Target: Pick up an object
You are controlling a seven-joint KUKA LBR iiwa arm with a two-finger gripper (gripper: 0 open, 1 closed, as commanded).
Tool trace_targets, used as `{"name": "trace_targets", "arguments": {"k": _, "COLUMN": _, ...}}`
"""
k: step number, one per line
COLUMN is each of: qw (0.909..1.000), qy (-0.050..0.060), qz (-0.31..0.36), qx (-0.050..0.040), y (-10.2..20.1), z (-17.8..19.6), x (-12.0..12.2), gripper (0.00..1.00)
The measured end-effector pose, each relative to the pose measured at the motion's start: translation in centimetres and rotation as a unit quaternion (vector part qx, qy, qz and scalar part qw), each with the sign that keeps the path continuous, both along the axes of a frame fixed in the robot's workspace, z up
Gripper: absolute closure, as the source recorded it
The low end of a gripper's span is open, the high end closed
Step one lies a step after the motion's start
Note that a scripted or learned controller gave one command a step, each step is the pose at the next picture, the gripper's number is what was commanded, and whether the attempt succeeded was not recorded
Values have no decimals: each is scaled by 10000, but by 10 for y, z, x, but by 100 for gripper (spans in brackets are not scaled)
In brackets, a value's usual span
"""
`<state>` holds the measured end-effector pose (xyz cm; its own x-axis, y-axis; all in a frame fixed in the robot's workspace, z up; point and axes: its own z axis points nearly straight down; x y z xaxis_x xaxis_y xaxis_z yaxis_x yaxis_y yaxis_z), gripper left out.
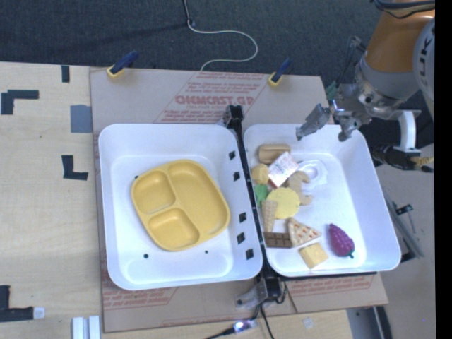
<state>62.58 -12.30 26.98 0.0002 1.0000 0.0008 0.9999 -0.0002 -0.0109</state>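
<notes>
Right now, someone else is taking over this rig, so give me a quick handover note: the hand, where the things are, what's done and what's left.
Hand: open, holding nothing, hanging over the top rim of the right bin.
Left bin: holds a yellow divided tray.
Right bin: a pile of toy food along its left side, including a purple grape bunch, a pizza slice, a chocolate wafer, a yellow cheese block and a bread roll.
Done: nothing picked yet.
Left: bring the hand down on one piece, close on it and lift. The grape bunch lies apart from the pile and is probably the easiest.
</notes>
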Motion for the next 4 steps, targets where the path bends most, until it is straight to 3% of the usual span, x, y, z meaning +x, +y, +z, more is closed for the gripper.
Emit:
{"name": "trace_targets", "arguments": {"k": 1, "qw": 10000, "qy": -44, "qz": 9, "qx": -7, "y": 0, "z": 5, "x": 2, "gripper": 0}}
{"name": "trace_targets", "arguments": {"k": 2, "qw": 10000, "qy": -18, "qz": 12, "qx": -4, "y": 1, "z": -39, "x": 1, "gripper": 0}}
{"name": "trace_targets", "arguments": {"k": 4, "qw": 10000, "qy": -16, "qz": 11, "qx": -7, "y": 12, "z": -162, "x": -4, "gripper": 0}}
